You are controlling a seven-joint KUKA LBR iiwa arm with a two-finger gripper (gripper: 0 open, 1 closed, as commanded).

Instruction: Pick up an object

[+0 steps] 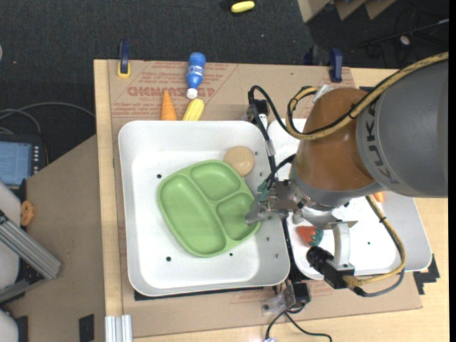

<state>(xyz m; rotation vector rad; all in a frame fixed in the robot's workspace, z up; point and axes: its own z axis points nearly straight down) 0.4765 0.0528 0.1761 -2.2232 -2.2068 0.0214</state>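
Observation:
A green divided plate [201,206] lies in the left white bin [142,148]. A tan round object [240,159] rests just beyond the plate's far right corner. My gripper [258,211] hangs over the plate's right edge, at the small right compartment. The bulky grey and orange arm covers most of the right bin [410,241]. A small red object [306,234] peeks out under the arm in the right bin.
On the bench behind the left bin lie a blue and white bottle [195,73], an orange carrot [167,107] and a yellow corn piece [194,109]. Black cables [260,109] loop between the bins. A yellow object [243,6] lies on the dark floor.

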